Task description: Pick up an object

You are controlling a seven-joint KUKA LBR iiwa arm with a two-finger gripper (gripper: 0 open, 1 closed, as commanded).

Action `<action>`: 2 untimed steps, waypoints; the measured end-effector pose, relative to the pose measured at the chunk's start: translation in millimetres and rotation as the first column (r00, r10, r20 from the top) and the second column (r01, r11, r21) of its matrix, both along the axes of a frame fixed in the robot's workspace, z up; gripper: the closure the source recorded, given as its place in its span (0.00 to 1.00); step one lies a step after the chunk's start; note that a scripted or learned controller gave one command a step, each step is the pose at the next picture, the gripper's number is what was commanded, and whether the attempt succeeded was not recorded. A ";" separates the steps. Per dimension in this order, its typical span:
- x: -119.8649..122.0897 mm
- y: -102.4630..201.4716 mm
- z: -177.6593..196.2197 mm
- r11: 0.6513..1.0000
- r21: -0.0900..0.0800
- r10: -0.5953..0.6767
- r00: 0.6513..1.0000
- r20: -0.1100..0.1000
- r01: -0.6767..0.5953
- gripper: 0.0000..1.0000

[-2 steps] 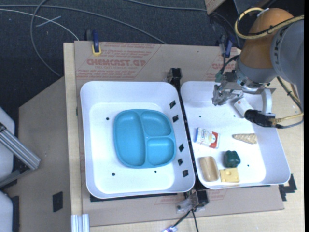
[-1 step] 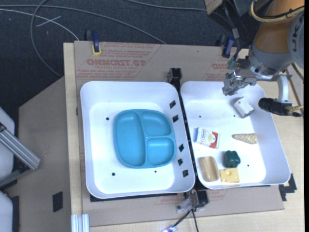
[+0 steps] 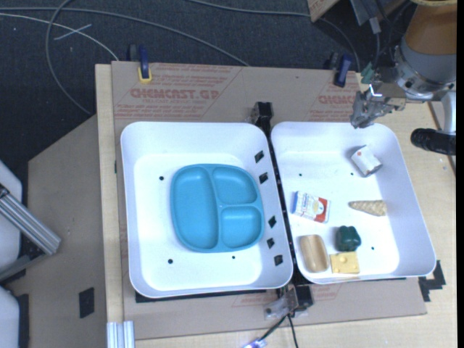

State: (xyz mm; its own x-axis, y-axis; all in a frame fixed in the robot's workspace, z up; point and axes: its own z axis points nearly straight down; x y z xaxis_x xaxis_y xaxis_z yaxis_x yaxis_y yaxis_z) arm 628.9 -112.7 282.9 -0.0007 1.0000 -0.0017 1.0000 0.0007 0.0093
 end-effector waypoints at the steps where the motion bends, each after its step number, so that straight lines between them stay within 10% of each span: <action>1: 10.5 52.3 -1.1 1.000 0.003 0.005 1.000 -0.006 -0.005 1.00; 2: 14.8 104.1 -1.1 1.000 0.004 0.005 1.000 -0.007 -0.005 1.00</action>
State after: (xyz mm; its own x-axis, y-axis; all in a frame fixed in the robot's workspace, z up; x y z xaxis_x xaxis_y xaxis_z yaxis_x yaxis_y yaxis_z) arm 643.6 -8.6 281.8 -0.0061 1.0000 0.0019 1.0000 0.0061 0.0021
